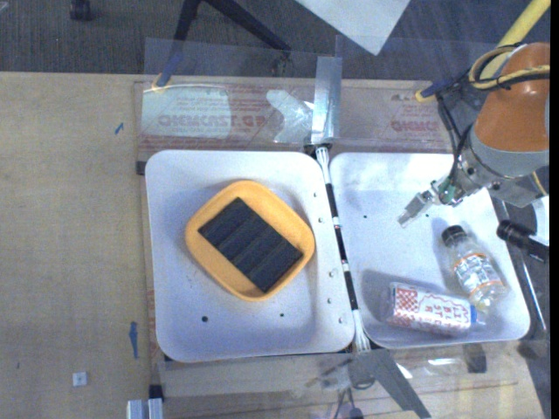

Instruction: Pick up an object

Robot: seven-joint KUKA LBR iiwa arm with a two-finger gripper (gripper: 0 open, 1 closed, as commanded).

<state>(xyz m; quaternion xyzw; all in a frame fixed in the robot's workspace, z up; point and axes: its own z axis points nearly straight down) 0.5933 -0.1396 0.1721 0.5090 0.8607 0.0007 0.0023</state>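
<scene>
Two shallow white bins sit side by side on the surface [70,234], a pale wooden board. The left bin [175,321] holds a yellow-orange dish [210,260] with rounded corners, its middle covered by a dark ribbed panel. The right bin [376,199] holds a clear plastic bottle [473,271] with a black cap at about 4 o'clock, lying on its side, its label too small to read. At 6 o'clock of that bin lies a packet [430,308] with a red-and-white checked print and a blue end; its writing cannot be made out.

Behind the bins, at 12 o'clock, a clear sheet carries faded red lettering [210,120], too washed out to read with certainty; a similar red strip lies beyond the right bin.

From 2 o'clock the arm [515,103] reaches in, its orange band plain to see, with yellow and black cables running over it. The gripper [417,208] hangs over the upper part of the right bin, with nothing between its fingers; whether they stand open or closed I cannot tell. It is apart from the bottle and well apart from the packet.

Beyond the surface, dark carpet shows, with the black wheeled base of an office chair [201,7] and a white sheet [349,7].
</scene>
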